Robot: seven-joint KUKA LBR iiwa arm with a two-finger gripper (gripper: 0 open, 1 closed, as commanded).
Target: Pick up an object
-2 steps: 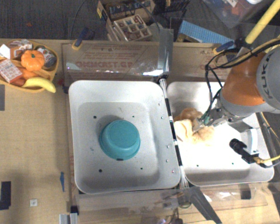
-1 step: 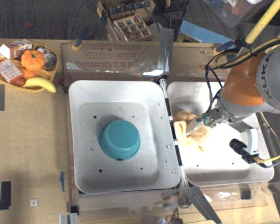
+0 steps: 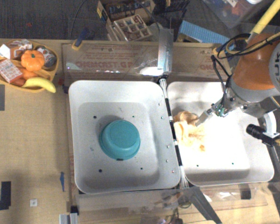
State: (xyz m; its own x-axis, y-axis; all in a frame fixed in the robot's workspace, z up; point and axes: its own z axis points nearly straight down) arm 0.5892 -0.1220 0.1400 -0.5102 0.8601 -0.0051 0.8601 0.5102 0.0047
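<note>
A: Where's your claw now?

B: Low in the right bin, its tip right beside the pale, glare-washed objects by the divider. You can't tell whether it's wide or narrow; the tip is too small and bright.

A: So which step are you in?

B: The reach, I'd judge. Next you'll need to settle over one piece and close.

A: And the teal bowl?

B: Upside down in the left bin, well apart from your arm
</note>
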